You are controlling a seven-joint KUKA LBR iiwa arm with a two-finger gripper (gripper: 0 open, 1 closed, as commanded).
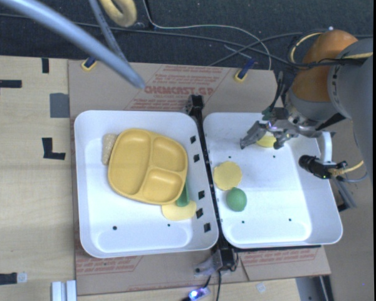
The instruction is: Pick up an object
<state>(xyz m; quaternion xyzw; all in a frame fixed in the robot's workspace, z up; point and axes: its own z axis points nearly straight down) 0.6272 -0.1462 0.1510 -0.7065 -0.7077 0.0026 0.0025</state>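
Note:
My gripper (261,138) hangs over the back of the right bin (313,224), its fingers spread open. A small yellow object (267,140) lies right beside the fingertips, partly hidden by them; nothing is held between the fingers. In front of it in the same bin lie a flat yellow disc (227,174) and a green ball (237,199). The arm (326,74), grey with an orange band, comes in from the right.
The left bin (94,231) holds a yellow divided plate (148,166), a tan piece (108,148) at its left edge, and a yellow piece (178,211) with a green one (182,197) at its front right. Cables run behind the bins.

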